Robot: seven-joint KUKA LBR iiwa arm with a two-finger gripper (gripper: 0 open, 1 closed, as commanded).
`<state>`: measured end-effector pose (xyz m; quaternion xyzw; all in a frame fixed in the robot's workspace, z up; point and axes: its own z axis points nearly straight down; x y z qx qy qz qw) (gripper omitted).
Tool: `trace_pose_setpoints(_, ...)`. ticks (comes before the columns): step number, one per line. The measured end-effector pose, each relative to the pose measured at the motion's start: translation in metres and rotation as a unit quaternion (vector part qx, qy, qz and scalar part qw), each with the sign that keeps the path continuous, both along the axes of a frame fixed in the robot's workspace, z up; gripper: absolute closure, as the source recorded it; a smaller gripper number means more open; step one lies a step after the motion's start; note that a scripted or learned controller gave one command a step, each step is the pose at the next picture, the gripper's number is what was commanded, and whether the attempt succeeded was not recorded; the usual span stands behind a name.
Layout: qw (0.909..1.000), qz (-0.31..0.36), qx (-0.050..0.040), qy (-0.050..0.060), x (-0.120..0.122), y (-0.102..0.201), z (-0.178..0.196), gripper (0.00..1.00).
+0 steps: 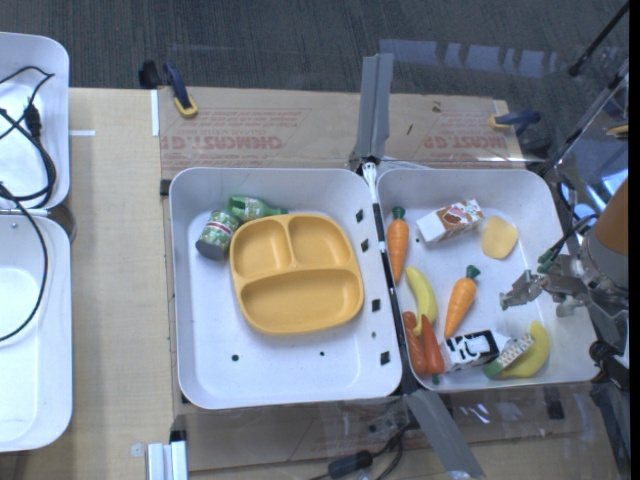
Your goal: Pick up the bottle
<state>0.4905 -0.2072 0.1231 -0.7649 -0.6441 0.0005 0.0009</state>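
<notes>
The bottle (231, 222) is located upper left in the left bin (200, 358), beside the yellow plate (297, 271). The gripper (542, 292) is positioned at frame right, fingers spread, nothing held.

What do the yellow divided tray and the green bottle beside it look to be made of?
The divided tray looks like moulded plastic: uniform yellow, matte with soft sheen, rounded compartment ridges. The bottle seems to be thin plastic with a glossy printed green label; it is too small to be sure.

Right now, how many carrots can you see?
2. One carrot lies by the right bin's left wall; the other carrot lies mid-bin. The orange-red thing below may be another.
</notes>
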Motion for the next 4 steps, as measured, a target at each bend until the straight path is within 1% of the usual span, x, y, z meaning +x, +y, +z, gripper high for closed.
trace_pose_setpoints(1, 0.9938, 0.111, 0.0049, 0.000, -0.012, -0.004, -0.032, 0.00)
trace_pose_setpoints(2, 0.9979, 0.065, -0.0009, -0.001, 0.054, -0.015, 0.037, 0.00)
trace_pose_setpoints(3, 0.9988, -0.049, -0.0001, 0.001, 0.021, 0.047, -0.032, 0.00)
trace_pose_setpoints(4, 0.9982, -0.061, 0.0008, 0.000, -0.013, -0.006, 0.015, 0.00)
